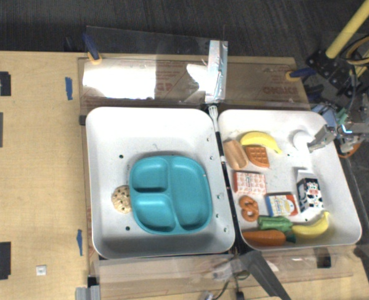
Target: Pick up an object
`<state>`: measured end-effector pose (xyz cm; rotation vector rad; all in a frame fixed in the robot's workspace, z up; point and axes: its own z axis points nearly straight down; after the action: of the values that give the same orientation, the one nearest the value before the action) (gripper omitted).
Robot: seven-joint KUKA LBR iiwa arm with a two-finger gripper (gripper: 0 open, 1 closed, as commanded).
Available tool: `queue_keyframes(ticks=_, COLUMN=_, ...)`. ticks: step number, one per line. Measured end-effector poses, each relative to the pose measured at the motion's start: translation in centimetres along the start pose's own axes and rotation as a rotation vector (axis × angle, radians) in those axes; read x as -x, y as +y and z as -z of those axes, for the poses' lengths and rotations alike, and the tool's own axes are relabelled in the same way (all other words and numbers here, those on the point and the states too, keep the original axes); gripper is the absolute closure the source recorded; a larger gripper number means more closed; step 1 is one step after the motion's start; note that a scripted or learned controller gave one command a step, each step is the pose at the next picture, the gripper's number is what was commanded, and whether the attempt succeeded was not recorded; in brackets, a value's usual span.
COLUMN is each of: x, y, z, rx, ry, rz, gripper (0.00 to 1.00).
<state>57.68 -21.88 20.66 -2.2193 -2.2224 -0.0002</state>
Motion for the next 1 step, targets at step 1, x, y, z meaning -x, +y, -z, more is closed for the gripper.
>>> queue_keyframes(ticks=1, x=-0.06, y=-9.13, z=-7.46, rx=-0.008, ry=0.009, rz=-0.069, gripper=0.00)
